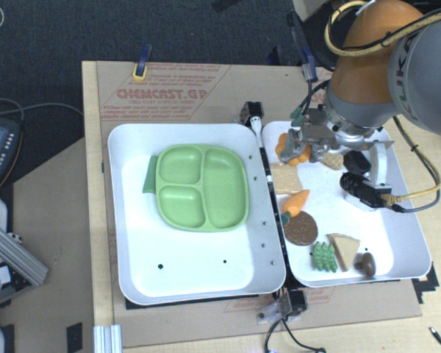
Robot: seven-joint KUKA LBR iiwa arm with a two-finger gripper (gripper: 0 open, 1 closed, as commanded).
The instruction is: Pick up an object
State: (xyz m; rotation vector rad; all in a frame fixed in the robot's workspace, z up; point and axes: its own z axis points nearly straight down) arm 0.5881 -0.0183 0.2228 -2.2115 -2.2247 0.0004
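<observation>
Camera view: claw [303, 147] low in right white bin [404, 226], open-or-closed state impossible to tell. Small orange toy piece [288, 150] right at claw, touching or not unclear. Probably light, stiff, slick plastic; best pinched across narrow middle

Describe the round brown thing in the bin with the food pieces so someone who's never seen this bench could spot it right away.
Look at the right-hand white bin, the one the arm reaches into. Along its left wall, just below the orange carrot, lies the brown disc, like a cookie. It is the one flat, dark, round piece; the green bunch and tan wedge lie to its lower right.
</observation>
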